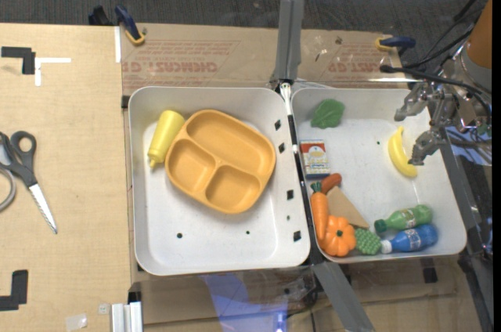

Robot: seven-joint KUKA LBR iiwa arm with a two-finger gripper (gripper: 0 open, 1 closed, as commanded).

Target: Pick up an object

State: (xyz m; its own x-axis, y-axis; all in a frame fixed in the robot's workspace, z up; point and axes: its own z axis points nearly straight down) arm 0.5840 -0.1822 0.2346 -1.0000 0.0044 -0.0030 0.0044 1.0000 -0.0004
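Presently, near to far:
Front of right bin: a blue bottle (412, 239) and a green bottle (404, 218) lie side by side at the near right corner; a small pumpkin (338, 236), a carrot (319, 214) and a tan wedge (345, 207) crowd the near left corner.
Left bin (149, 244): holds an orange divided plate (219, 160) with a yellow bottle (163, 136) touching its left edge.
Middle of right bin: a small printed box (314, 157) lies by the divider.
Task thing: the banana (401, 154) lies against the right wall of the right bin (366, 119), apart from the other items.
Pincer (423, 131): above the bin's right rim, just beside the banana; one finger tip sits near the banana's right edge. Fingers appear spread, nothing between them.
Far corner: a green leaf (327, 113) lies near the back wall.
Worktop (63, 205): scissors (23, 174) lie at the left, well apart.
Step in hand: judged as approach to the banana, not yet grasped.
Next move: shift left until the fingers straddle the banana, lower, press together, lift.
Risk: the bin wall may block the outer finger.
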